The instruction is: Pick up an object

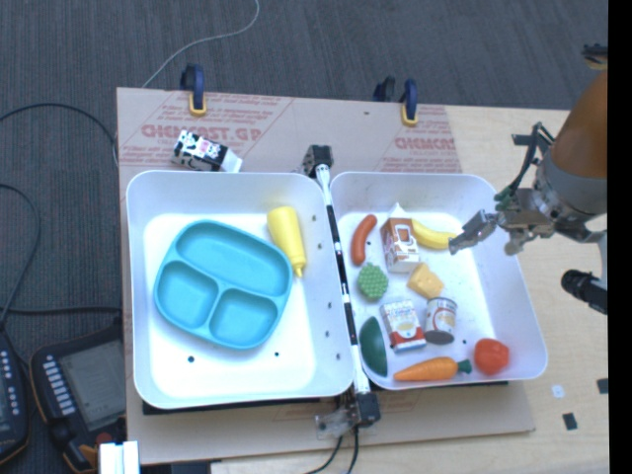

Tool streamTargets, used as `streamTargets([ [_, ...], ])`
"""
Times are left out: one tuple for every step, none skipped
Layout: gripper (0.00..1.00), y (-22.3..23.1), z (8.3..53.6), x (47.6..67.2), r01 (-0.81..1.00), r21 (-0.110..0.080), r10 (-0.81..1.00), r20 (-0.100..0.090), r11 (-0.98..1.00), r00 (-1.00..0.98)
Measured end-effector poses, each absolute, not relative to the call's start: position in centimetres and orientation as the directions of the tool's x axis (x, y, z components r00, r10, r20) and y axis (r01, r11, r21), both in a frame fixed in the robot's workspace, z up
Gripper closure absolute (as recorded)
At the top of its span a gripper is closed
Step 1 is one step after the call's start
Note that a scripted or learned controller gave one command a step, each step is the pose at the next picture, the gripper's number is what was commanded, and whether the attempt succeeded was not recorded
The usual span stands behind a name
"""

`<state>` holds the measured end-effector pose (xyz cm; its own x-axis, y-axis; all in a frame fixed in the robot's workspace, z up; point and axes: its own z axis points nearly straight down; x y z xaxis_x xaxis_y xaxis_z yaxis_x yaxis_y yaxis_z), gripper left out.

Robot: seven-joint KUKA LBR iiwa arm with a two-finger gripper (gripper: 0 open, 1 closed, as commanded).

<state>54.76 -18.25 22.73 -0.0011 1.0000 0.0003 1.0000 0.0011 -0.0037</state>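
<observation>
The right bin [513, 294] holds several toy foods: a banana [433, 233], a red sausage [362, 237], a small milk carton [399, 244], a green leafy piece [372, 282], a cheese wedge [427, 281], a can [440, 317], a snack box [401, 324], a carrot [427, 370], a tomato [491, 355] and a dark green vegetable [371, 345]. My gripper [491, 237] hangs over the bin's upper right part, just right of the banana. It is open, with nothing between its fingers.
The left bin [143, 225] holds a blue divided plate [222, 284] and a yellow bottle [287, 237]. A ridge [339, 265] divides the two bins. Clamps [193, 82] hold the board at the back. Cables lie on the floor at left.
</observation>
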Motion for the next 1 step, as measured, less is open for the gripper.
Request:
streamTargets([
  [0.00, -16.10, 9.71, 55.65, 1.000, -0.005, 1.000, 0.001, 0.001, -0.001],
])
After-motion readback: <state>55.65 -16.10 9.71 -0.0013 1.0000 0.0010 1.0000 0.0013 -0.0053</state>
